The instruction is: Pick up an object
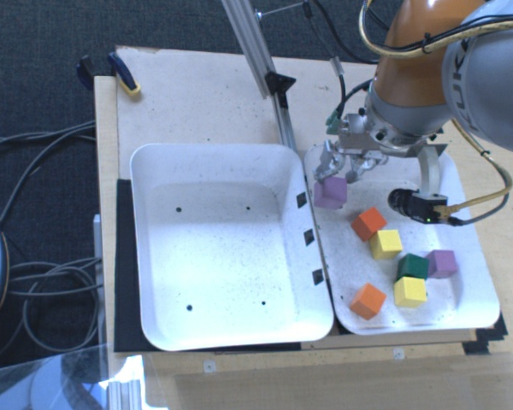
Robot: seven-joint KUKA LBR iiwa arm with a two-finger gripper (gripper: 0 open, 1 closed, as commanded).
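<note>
The purple block (330, 192) sat in the right bin (474, 267), close to the wall that bin shares with the left bin (154, 254), and directly under the pincer (336, 172). The pincer's fingers reached down to the block's top edge, but whether they were spread, pressed together or pinching the block could not be told from above. Beyond the pincer to the right rose the grey arm with its orange band (423, 20).

Below and to the right of the pincer lay the other blocks, well apart from it: an orange block (369, 223), a yellow block (386, 243) just beside that, then a green block (413, 267), a second purple block (443, 263), a second yellow block (410, 291) and a second orange block (368, 301) nearest the bin's front rim.
</note>
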